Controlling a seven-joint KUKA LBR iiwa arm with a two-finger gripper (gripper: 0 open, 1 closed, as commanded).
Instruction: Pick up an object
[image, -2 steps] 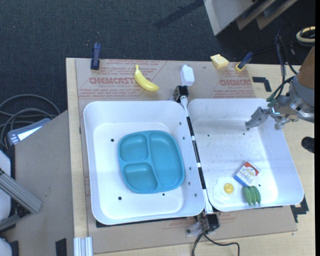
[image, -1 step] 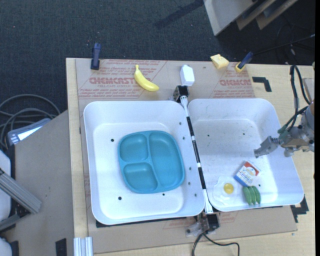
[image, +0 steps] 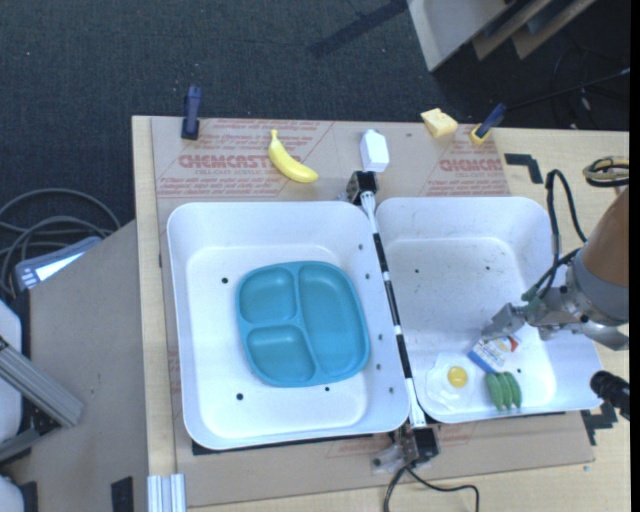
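1. Objects for picking lie in the right bin (image: 440, 225), at its near right corner: a toy fried egg (image: 452, 379), a green pod-like toy (image: 503, 389) just right of it, and a small blue-and-white packet (image: 491, 354) just beyond them.
2. Gripper (image: 503, 322) hangs over that bin, right above the packet; whether it grips anything cannot be told.
3. Left bin (image: 200, 230) holds a blue divided plate (image: 300, 323) near its middle.
4. On the far bench (image: 330, 160), a toy banana (image: 288, 160) lies behind the left bin, and a yellow cheese wedge (image: 438, 123) lies behind the right one.
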